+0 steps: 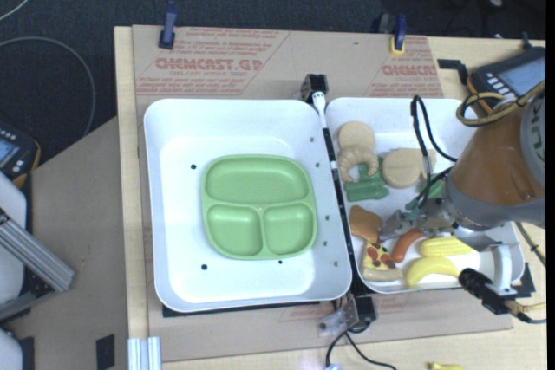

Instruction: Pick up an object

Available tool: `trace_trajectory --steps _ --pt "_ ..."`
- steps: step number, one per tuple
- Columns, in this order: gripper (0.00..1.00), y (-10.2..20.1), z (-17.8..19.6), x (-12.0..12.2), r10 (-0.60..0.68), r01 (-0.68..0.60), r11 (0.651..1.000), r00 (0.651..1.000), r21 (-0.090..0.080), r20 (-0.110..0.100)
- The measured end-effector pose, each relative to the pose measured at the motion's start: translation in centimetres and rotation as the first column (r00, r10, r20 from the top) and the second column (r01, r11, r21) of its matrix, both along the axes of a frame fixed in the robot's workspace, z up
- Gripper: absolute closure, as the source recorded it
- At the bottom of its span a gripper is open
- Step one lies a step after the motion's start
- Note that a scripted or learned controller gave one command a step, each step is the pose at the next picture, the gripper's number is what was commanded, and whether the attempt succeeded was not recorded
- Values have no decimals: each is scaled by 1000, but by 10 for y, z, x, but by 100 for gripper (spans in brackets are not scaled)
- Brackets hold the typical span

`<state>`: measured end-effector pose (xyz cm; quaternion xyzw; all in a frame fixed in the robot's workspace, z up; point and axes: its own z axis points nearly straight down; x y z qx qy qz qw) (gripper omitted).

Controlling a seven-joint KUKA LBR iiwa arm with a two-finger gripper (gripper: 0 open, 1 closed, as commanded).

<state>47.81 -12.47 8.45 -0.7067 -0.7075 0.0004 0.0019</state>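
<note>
Risk: crowded right bin (381, 110), wrong or double pick.
We see the hand (414, 219) low among the toy food, near the sausage (405, 245) and banana (438, 261); we cannot tell its state. Touching neighbours may shift or jam a grasp.

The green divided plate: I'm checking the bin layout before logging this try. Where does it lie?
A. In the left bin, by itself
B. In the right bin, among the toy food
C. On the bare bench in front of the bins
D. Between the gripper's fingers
A. The green divided plate lies flat in the middle of the left bin, while the banana and other toy food sit in the right bin.
</note>
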Motion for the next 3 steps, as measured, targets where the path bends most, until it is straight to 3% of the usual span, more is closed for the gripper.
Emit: trace_trajectory --steps 1,2,3 --pt "100 -1 10 1 -2 2 1000 1000 -2 4" --pt "100 67 166 2 4 -4 1000 1000 -4 10" --pt "100 126 98 1 2 -2 1000 1000 0 -1"
